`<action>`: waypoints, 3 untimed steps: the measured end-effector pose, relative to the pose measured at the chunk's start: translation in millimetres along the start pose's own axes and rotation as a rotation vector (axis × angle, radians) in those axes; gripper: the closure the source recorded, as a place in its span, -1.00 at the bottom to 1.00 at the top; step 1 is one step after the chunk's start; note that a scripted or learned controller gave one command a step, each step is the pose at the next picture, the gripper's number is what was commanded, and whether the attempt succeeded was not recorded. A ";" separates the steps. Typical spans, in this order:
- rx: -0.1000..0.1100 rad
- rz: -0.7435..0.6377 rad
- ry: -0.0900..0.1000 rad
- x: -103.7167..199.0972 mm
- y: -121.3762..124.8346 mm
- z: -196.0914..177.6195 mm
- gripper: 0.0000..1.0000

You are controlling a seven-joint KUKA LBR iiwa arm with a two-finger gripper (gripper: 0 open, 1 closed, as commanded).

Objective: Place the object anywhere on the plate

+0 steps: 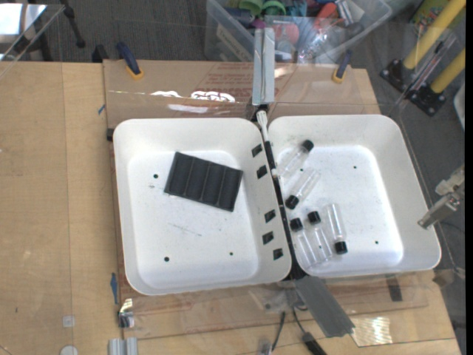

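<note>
A black ribbed rectangular plate (pixel 203 181) lies flat in the left bin (pixel 140 272), a little above its middle and slightly turned. Several clear vials with black caps lie in the right bin (pixel 414 250). One vial (pixel 304 149) is near that bin's upper left. Another vial (pixel 301 190) lies aslant below it, and a cluster of vials (pixel 325 234) sits at the lower left. My gripper (pixel 446 200) pokes in at the right edge, just outside the right bin's right rim and above the bench. Nothing is seen held in it.
Where the two bins meet, a row of black clips (pixel 267 198) runs along their shared rims. A clear tub of colourful toys (pixel 295 6) stands behind the bins, with yellow tubes (pixel 443 13) at the back right. Bare wooden bench (pixel 52 198) stretches to the left.
</note>
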State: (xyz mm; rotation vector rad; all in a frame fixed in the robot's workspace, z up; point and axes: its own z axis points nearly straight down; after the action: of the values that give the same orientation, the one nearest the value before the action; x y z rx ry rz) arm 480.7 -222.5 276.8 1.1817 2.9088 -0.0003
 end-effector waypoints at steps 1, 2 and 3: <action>-0.001 -0.200 0.001 -0.1 -0.8 9.0 -1.00; -0.001 -0.326 0.001 -7.4 7.4 24.6 -1.00; -0.002 -0.533 -0.001 -0.5 -0.8 13.5 -1.00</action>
State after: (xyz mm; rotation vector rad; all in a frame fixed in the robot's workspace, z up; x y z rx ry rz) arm 480.5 -223.5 263.3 0.3730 3.1157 0.0005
